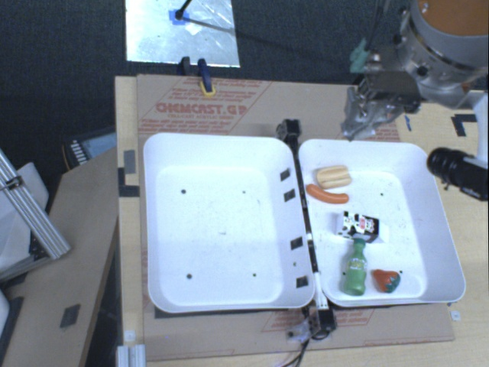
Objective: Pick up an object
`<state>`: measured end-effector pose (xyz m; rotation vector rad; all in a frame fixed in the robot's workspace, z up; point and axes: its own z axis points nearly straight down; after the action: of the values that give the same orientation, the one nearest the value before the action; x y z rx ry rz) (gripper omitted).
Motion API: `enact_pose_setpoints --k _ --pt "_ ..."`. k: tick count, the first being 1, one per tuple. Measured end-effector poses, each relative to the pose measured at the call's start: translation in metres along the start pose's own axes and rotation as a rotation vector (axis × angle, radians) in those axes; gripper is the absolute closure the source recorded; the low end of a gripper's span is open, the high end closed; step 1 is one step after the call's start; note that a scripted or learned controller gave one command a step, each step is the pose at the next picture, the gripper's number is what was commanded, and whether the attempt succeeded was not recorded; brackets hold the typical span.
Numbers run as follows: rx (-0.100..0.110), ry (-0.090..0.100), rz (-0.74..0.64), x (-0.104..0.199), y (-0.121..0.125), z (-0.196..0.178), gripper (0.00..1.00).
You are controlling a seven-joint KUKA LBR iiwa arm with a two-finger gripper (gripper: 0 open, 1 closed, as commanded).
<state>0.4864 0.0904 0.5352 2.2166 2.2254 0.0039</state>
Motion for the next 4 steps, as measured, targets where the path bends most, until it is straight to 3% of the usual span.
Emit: enact_pose_setpoints --k 1,2,3,4 --pt "-0.001 -0.002 0.002 0.007 0.044 0.001 1.00" --pt "0.016 -0.005 0.006 -0.021 0.050 0.187 1.00" --pt "-0.009 0.002 0.000 -0.023 0.002 0.098 1.00" --pt "-0.004 0.001 -0.003 0.011 0.000 0.065 1.00"
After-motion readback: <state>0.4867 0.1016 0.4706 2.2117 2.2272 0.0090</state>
